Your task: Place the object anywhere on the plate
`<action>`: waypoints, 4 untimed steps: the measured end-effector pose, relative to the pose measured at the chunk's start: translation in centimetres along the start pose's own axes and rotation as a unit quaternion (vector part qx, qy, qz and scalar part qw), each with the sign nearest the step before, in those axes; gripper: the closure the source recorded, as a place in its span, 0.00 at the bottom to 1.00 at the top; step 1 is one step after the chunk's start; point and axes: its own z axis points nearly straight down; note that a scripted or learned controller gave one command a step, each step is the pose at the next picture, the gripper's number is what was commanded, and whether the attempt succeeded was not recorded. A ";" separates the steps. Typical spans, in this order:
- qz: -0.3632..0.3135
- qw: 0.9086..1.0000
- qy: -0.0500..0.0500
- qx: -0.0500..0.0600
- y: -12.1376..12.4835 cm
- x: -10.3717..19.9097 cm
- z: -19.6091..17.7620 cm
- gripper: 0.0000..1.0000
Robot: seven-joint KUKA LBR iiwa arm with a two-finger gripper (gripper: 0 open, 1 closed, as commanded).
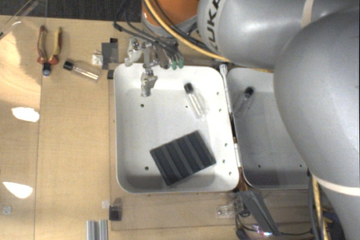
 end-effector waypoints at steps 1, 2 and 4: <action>0.116 0.993 0.001 0.000 0.0 0.1 10.0 0.00; 0.250 0.968 0.008 0.003 -0.1 0.3 13.4 0.00; 0.387 0.922 -0.008 -0.001 0.8 2.2 11.8 1.00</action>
